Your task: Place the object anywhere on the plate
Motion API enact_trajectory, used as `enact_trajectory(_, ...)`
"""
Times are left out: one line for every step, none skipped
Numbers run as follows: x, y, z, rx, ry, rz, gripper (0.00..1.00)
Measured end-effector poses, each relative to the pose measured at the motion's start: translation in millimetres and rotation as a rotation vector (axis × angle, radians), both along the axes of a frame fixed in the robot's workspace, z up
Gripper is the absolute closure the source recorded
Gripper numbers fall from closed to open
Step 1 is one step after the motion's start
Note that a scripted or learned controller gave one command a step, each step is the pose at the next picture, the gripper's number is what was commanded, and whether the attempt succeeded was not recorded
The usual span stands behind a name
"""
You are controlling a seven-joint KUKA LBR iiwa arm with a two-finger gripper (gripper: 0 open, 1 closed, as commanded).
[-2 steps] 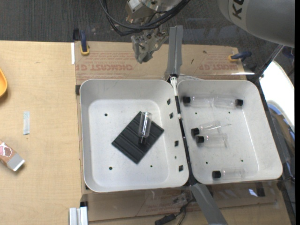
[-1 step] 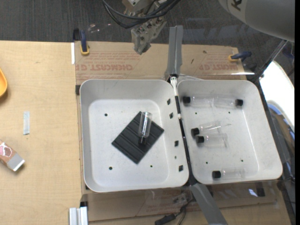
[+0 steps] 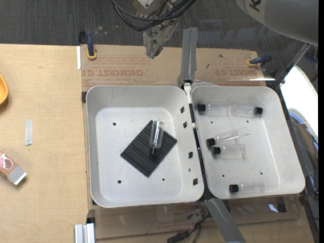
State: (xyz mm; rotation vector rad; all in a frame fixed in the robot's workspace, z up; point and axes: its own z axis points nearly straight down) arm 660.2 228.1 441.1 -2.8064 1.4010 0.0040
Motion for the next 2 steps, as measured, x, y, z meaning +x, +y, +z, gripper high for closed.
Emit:
enact_trajectory(-0.1,0.1,0.0,0.000,0.000,0.087,1.00)
enact_trajectory(-0.2,0.3,-0.1,0.000,-0.001,0.369,1.00)
